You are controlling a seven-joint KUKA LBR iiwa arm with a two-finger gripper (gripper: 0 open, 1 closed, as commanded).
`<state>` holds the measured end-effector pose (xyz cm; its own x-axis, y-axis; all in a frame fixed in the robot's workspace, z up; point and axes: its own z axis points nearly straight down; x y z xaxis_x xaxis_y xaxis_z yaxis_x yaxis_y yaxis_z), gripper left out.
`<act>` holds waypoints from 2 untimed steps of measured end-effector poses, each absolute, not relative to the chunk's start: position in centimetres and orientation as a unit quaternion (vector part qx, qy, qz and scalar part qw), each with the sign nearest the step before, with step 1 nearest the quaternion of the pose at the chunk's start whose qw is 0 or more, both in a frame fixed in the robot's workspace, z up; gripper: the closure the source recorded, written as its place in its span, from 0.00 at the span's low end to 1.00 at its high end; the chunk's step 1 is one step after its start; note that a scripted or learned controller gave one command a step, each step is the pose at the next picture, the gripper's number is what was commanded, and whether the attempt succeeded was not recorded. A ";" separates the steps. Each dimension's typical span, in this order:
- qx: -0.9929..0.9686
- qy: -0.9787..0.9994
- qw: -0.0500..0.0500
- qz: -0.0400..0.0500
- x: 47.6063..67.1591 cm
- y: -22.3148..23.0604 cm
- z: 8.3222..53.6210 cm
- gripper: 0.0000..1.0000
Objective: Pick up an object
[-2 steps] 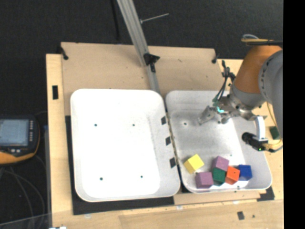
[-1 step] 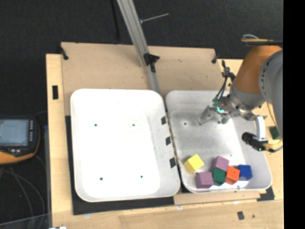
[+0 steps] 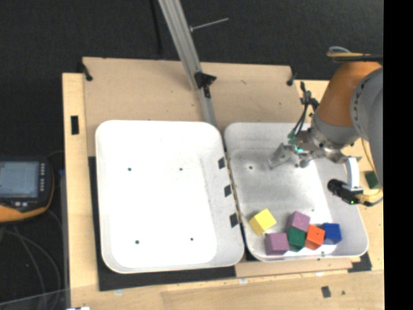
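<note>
Several small cubes lie in the near end of the right bin: a yellow cube, a purple cube, a second purple cube, a green cube, an orange cube and a blue cube. My gripper hangs over the far part of the same bin, well behind the cubes. Its fingers stand open with nothing between them. The orange-banded wrist reaches in from the right.
The left bin sits beside the right one, with black clips along the shared edge. A slanted metal rail rises behind the bins. A small screen device lies off the bench at left.
</note>
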<state>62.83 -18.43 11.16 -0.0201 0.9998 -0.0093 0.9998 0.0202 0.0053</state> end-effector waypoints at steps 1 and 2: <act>0.700 0.714 0.005 -0.001 62.8 -18.4 11.2 0.00; 0.700 0.714 0.005 -0.001 62.8 -18.4 11.2 0.00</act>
